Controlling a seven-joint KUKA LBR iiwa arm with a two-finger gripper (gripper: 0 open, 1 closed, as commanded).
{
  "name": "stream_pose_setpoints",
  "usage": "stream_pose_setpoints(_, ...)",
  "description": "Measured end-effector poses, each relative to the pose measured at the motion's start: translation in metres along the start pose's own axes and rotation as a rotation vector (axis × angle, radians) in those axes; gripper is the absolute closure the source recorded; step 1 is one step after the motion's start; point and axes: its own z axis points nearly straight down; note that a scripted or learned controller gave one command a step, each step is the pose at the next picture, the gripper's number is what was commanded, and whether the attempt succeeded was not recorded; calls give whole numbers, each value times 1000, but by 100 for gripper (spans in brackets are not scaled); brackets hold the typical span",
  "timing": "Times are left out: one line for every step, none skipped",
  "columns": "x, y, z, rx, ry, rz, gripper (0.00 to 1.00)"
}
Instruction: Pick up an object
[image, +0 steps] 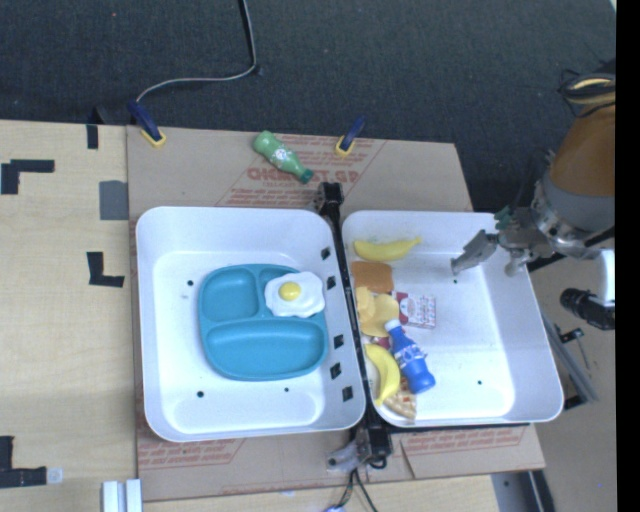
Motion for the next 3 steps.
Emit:
stream_pose_setpoints(58, 13, 88, 3, 2, -1, 0)
stream_pose_setpoints(92, 33, 127, -4, -1, -1, 0)
stream_pose_setpoints(92, 86, 128, 5, 0, -2, 0)
